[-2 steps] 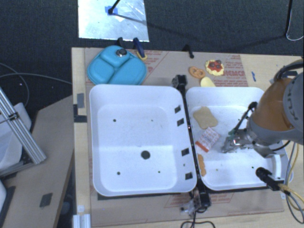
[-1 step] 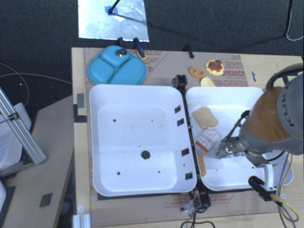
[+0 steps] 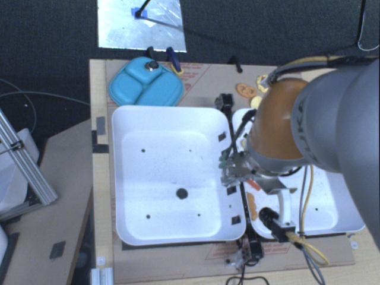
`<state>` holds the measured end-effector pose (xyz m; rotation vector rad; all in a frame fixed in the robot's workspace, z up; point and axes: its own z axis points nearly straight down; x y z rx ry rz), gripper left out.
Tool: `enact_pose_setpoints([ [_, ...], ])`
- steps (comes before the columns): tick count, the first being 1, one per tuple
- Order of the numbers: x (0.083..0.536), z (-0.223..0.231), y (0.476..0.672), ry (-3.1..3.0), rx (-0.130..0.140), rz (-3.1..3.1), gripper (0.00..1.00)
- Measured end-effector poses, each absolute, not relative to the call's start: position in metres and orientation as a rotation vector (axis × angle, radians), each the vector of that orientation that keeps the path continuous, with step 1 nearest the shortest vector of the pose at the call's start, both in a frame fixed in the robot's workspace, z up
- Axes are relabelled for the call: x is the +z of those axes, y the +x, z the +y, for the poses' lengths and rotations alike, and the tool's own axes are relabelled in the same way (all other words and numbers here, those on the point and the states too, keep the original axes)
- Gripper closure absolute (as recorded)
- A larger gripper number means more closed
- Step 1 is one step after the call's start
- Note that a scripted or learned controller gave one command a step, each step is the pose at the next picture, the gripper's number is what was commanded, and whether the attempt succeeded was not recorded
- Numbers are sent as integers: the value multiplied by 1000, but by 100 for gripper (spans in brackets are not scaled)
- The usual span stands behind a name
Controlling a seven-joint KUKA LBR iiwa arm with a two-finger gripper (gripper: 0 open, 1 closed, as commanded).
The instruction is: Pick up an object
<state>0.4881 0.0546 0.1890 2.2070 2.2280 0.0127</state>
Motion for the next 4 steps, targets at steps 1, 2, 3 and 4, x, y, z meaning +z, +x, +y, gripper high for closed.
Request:
enact_pose_setpoints([
  [1, 256, 66, 530, 2211, 8, 2224, 100],
  [2, 327, 24, 528, 2219, 7, 2217, 100],
  [3, 269, -30, 501, 2219, 2, 2222, 100],
  [4, 275, 46, 489, 2210, 6, 2232, 100],
])
